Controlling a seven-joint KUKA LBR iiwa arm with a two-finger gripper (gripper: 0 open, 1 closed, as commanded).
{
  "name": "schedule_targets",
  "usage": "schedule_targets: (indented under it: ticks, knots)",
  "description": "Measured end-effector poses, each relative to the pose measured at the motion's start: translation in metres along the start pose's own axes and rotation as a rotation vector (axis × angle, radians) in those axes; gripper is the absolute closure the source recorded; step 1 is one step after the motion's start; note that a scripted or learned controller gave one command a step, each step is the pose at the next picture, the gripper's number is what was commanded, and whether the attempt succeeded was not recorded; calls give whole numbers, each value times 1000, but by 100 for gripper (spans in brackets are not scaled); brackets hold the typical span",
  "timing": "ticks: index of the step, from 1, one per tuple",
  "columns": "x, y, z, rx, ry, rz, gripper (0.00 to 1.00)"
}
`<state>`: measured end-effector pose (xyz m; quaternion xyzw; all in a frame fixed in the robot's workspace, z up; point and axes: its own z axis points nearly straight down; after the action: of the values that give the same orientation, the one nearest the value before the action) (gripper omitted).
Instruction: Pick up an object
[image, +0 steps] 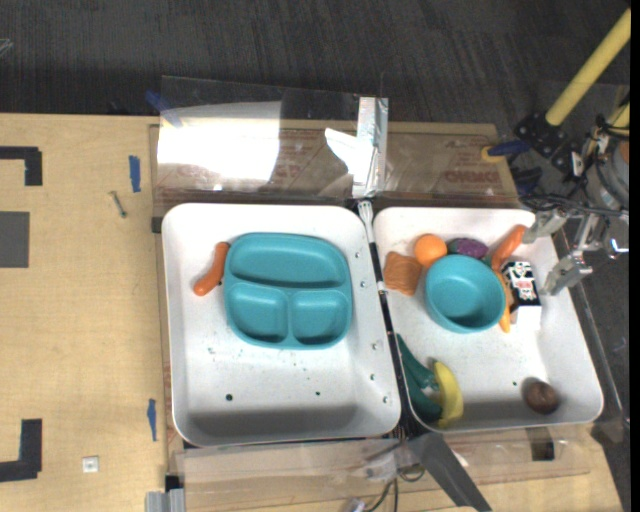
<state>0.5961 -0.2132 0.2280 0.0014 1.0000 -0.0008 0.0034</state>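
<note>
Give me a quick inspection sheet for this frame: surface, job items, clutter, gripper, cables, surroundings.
Surface: two white bins side by side, left bin and right bin.
Job's things: left bin has a teal divided plate and an orange carrot beside it. Right bin has a teal bowl, orange ball, purple item, banana, brown item.
Clutter: dark specks on the left bin floor.
Gripper: gripper at the right bin's right rim; finger state unclear.
Cables: nothing seen.
Surroundings: yellow pole top right.

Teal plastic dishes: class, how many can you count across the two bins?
2: a teal divided plastic plate in the left bin, a teal round plastic bowl in the right.
</note>
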Motion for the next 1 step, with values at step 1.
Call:
schedule_targets:
  ticks: [1]
  knots:
    - [22, -13, 117, 10, -23, -105, 0]
